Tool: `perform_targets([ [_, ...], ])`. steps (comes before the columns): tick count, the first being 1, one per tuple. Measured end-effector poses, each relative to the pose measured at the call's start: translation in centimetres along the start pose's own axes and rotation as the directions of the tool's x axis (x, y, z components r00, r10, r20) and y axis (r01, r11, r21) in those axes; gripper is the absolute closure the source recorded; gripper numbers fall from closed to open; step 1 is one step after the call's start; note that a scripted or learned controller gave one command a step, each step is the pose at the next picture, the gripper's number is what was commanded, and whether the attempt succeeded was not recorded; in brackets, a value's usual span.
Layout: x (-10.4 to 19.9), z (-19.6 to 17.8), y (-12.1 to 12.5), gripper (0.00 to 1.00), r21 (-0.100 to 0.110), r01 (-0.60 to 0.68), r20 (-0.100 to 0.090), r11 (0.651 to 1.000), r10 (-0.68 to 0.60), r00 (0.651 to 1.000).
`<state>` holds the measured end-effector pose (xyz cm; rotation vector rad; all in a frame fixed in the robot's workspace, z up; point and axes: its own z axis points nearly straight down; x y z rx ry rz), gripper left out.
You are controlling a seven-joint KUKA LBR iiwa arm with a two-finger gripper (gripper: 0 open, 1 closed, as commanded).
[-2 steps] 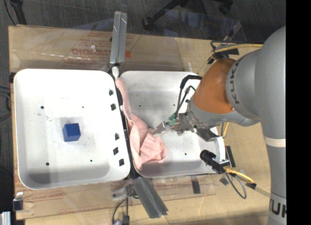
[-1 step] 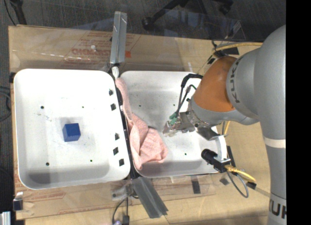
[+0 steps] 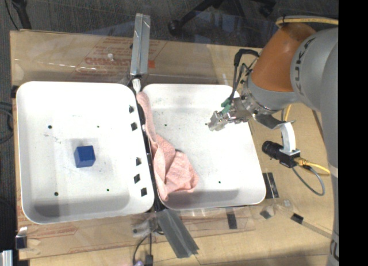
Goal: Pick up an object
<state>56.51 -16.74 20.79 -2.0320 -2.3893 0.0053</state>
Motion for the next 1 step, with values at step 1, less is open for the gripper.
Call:
perform_targets([
  [1, -3.6, -0.27, 8.41, 1.0, 0.001, 0.027, 0.0, 1.0, -0.027, 1.0],
])
